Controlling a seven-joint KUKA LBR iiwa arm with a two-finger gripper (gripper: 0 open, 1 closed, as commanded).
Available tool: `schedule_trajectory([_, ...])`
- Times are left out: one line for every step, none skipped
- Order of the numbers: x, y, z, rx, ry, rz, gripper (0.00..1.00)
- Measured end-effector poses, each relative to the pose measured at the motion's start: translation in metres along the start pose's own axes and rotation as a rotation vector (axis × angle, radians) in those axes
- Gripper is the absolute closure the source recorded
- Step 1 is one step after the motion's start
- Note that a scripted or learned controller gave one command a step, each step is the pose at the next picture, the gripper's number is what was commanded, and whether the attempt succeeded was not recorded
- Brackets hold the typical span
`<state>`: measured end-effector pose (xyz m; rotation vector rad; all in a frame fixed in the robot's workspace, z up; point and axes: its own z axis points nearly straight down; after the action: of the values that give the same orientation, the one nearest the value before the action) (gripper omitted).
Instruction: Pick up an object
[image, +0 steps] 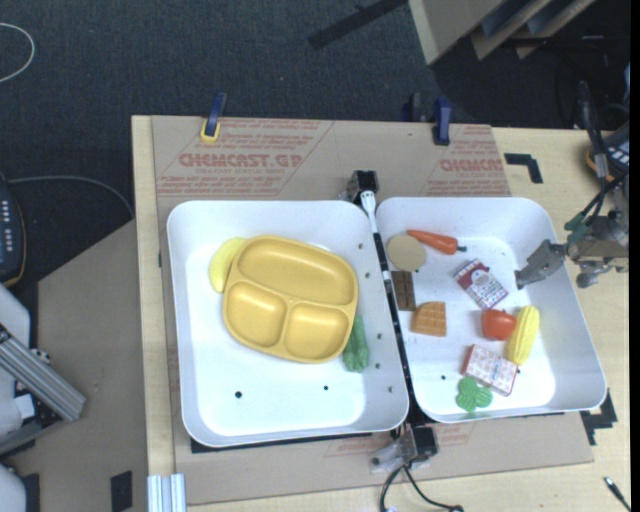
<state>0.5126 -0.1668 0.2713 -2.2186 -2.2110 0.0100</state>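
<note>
We are seeing the gripper (535, 264) hanging over the right bin (560, 375), holding nothing we can see, just beside the red-and-white packet (482, 284) and above the corn (523, 334).

Both bins are white, the left bin (200, 330) and the right bin (560, 330); the divided tray (290, 298) is mustard yellow, with a green leafy piece (355, 349) at its edge; the carrot (434, 240) is orange; the corn (522, 333) is yellow beside a red tomato (497, 323); the small packet (481, 285) is red and white; the bench (300, 155) is tan with red lettering.
</note>
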Motion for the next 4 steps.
schedule_trajectory([0.000,0.002,-0.006,-0.012,-0.002,-0.003,0.00])
schedule_trajectory([0.010,0.005,0.043,-0.005,0.000,-0.004,0.00])
schedule_trajectory([0.009,-0.003,0.090,-0.005,0.000,-0.003,0.00])
schedule_trajectory([0.008,0.001,0.134,-0.005,0.000,-0.003,0.00])
